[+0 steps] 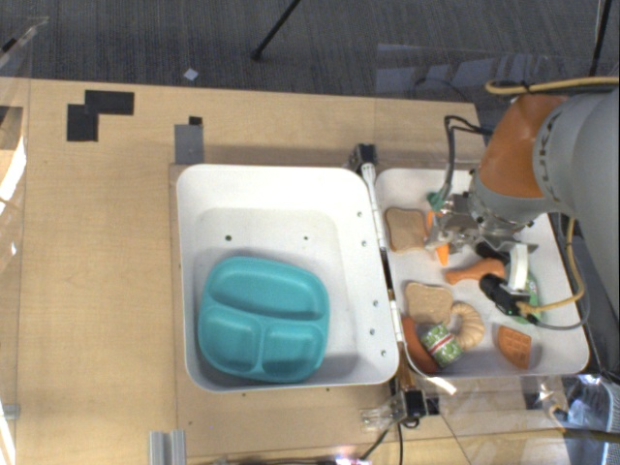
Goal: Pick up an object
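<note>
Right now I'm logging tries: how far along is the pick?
Done: the arm has reached over the right bin. In hand: the gripper sits low by the bread slice and orange piece. Left: no object looks lifted.

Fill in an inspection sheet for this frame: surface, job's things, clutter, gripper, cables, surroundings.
Surface: wooden bench bearing two shallow white bins, left bin and right bin, side by side.
Job's things: right bin holds a slice of toast, another bread slice, a croissant-like pastry, an orange carrot-like piece, an orange wedge and other small toy foods, crowded together.
Clutter: teal divided tray lies in the left bin.
Gripper: gripper is low over the right bin's upper part; finger state cannot be judged.
Cables: black cable runs beside the arm; yellow cable above it.
Surroundings: dark carpet beyond the bench; black tape marks on the bench.
</note>
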